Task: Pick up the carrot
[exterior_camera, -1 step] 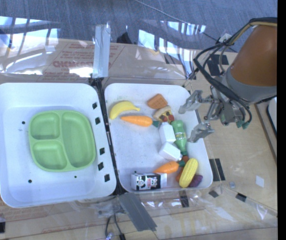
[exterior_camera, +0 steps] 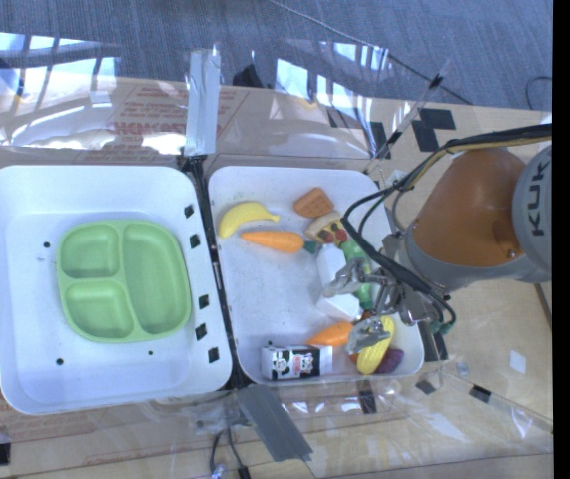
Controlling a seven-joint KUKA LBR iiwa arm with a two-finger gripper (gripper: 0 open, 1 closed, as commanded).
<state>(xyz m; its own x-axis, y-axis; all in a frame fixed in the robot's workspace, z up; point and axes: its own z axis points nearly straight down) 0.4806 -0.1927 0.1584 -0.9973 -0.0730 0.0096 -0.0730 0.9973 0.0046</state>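
The orange carrot [exterior_camera: 273,239] with a green stem end lies flat in the right bin's upper part.

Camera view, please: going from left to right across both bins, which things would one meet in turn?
Green divided plate in the left bin → banana → carrot in the right bin → gripper. The milk carton and the small items by the gripper overlap these in order, so I leave them out.
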